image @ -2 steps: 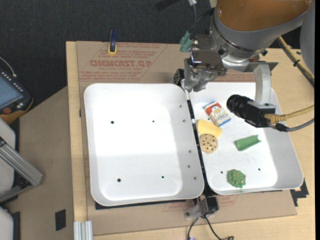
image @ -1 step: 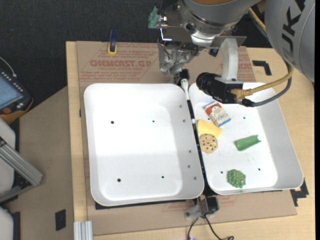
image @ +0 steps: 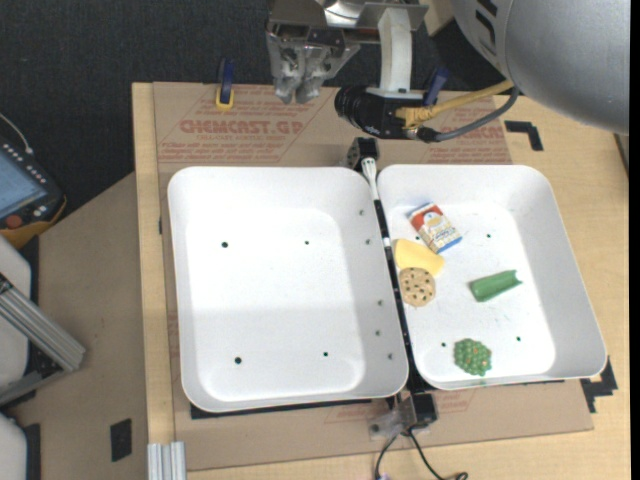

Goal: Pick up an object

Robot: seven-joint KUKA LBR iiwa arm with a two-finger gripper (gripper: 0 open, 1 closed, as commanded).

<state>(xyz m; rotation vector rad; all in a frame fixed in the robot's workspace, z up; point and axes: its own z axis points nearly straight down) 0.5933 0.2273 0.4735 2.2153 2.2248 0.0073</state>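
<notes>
Two white bins sat side by side. The right bin (image: 560, 268) held five objects: one small carton (image: 436, 227), one yellow wedge (image: 416, 256), one cookie (image: 416, 287), one green pepper (image: 495, 285) and one broccoli floret (image: 472, 356). The gripper (image: 298, 86) hovered beyond the left bin (image: 190, 268), fingers nearly together and gripping nothing.

Two bins sit side by side on a board (image: 250, 128), touching along their inner rims. In the right bin (image: 560, 268), a carton (image: 435, 228) lies at 11 o'clock, a wedge (image: 417, 258) just below it touches a cookie (image: 416, 287), a pod (image: 495, 285) sits near centre, and a cluster (image: 472, 356) lies at 6 o'clock. The gripper (image: 298, 73) hangs beyond the left bin (image: 200, 268) at 12 o'clock.
</notes>
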